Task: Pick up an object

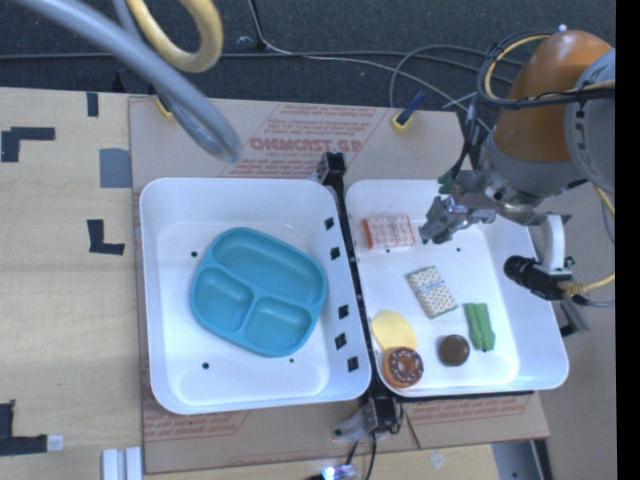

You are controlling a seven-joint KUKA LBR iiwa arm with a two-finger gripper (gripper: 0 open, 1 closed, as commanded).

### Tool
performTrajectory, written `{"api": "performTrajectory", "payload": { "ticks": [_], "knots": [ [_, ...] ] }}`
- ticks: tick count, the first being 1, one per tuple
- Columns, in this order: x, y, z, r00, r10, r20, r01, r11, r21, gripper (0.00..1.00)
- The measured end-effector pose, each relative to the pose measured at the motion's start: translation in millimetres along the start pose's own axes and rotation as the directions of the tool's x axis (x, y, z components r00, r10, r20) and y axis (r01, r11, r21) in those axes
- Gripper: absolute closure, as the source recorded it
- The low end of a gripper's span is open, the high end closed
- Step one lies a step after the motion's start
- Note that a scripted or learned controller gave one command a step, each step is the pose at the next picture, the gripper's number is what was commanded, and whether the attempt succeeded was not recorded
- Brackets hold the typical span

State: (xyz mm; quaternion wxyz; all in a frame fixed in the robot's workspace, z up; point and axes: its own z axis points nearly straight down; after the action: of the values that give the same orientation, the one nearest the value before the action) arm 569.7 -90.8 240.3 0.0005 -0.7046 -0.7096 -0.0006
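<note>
In the right bin (520,298) lie a red-and-white packet (387,232), a patterned grey sachet (432,291), a green piece (479,325), a small brown round thing (454,350), a yellow piece (393,328) and a chocolate doughnut (404,366). My gripper (441,224) hangs over the upper part of this bin, just right of the red-and-white packet. I see nothing held in it.
The left bin (165,268) holds a blue divided plate (259,290). A black divider (341,258) runs between the bins. A grey hose (150,63) and yellow loop (185,13) cross the upper left. Cables trail behind the bins near the arm.
</note>
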Motion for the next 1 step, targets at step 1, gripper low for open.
{"api": "performTrajectory", "payload": {
  "ticks": [1],
  "knots": [
    [49.8,18.3,13.5,1.000,0.001,0.001,-0.001,1.000,0.001,1.00]
  ]
}}
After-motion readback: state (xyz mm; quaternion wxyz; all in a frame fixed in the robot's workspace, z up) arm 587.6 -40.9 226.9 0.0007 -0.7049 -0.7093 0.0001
